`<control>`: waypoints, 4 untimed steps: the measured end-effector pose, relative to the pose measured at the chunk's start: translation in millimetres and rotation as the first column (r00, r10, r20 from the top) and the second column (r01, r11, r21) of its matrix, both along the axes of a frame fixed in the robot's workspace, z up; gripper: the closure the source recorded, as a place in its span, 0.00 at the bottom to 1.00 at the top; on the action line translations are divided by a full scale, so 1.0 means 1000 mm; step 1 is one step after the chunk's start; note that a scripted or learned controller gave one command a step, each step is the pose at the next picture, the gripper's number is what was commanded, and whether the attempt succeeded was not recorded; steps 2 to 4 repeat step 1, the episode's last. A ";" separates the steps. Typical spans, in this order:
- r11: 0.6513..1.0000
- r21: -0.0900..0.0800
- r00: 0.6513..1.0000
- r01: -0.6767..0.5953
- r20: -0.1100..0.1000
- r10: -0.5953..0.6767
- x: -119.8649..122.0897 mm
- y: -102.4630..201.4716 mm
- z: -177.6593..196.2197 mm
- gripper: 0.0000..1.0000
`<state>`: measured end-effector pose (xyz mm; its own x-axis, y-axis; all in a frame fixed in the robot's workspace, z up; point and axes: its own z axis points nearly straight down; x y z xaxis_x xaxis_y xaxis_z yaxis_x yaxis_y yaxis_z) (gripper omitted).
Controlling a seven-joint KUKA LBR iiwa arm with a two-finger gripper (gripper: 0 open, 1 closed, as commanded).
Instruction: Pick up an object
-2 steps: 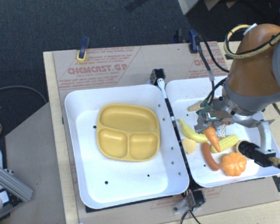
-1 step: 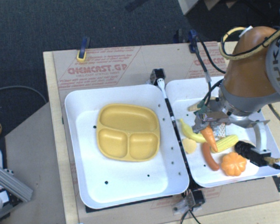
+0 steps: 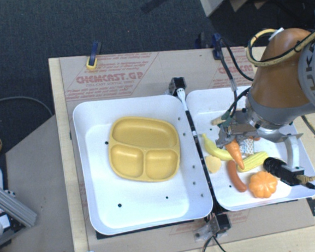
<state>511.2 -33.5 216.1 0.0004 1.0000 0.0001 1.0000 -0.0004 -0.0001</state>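
Arm enters from the right and is over the right bin (image 3: 213, 108). Gripper (image 3: 226, 138) sits low over the middle of that bin, pointing down at the cluster of toy food. Its opening can't be read from this angle: the wrist and its fittings cover it. Nothing is visibly clamped, so no hold is logged.

Right bin contents, all in its near half:
- carrot (image 3: 235, 155), orange, lying roughly lengthwise towards the near wall; its upper end is right under the gripper, contact uncertain.
- banana (image 3: 214, 149), yellow, just left of the carrot, close to the wall shared with the other bin.
- corn cob (image 3: 255, 161), yellow, just right of the carrot, slanted, touching or nearly touching it.
- sausage (image 3: 236, 178), red-orange, below the carrot and partly under its tip.
- pumpkin (image 3: 262, 185), orange, ribbed, near the front wall and right of the sausage.
- pale round piece (image 3: 213, 165), beside the lower end of the banana; kind unclear.

Left bin (image 3: 94, 155): one yellow divided plate (image 3: 144, 148), three compartments, lying flat about centre, well apart from the gripper.

Both bins sit side by side, rims touching, on a brown printed board (image 3: 115, 77). A yellow clamp (image 3: 92, 61) grips the board's far edge.
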 end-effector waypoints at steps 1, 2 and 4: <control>1.000 0.000 1.000 -0.001 0.000 0.001 0.001 0.006 -0.001 1.00; 1.000 0.000 1.000 -0.001 0.000 0.001 0.001 0.006 -0.001 1.00; 1.000 0.000 1.000 -0.001 0.000 0.001 0.001 0.006 -0.001 1.00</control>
